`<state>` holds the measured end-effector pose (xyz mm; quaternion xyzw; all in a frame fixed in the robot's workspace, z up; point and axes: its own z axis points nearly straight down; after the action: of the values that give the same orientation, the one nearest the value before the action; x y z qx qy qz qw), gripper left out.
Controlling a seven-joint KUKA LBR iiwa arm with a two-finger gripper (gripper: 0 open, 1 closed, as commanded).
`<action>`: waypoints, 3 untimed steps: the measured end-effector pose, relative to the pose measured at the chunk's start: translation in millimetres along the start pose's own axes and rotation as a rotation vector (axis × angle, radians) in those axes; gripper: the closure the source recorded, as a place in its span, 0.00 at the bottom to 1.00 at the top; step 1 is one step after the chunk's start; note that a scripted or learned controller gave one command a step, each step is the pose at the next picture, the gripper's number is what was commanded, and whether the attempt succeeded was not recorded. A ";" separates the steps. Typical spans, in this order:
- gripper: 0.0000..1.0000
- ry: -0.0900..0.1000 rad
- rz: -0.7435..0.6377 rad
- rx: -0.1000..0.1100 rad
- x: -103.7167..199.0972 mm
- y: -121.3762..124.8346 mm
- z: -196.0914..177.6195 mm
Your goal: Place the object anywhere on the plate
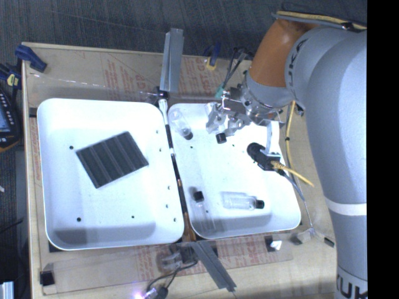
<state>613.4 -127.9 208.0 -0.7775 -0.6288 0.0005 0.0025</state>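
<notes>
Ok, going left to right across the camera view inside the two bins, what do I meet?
Dark ribbed plate in the left bin → small black piece → clear bottle with black cap, both in the right bin.

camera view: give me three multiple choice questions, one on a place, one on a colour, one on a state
1. Where is the ribbed plate?
A. left bin
B. right bin
C. off the bench

2. What colour is the cap of the bottle?
A. red
B. black
C. white

3. How is the bottle?
A. standing upright
B. resting on the plate
C. lying on its side

Answers:
1 A, it lies flat on that bin's floor.
2 B, the cap is dark against the clear body.
3 C, its length runs along the bin floor.
</notes>
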 end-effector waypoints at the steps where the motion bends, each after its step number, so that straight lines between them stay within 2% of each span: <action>1: 1.00 -0.003 0.109 0.003 42.9 -137.3 18.1; 2: 1.00 -0.004 0.205 -0.001 137.6 -147.0 18.2; 3: 1.00 -0.006 0.484 0.005 212.6 -147.5 109.6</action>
<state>513.2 111.1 99.6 -0.9057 -0.4240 0.0049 0.0021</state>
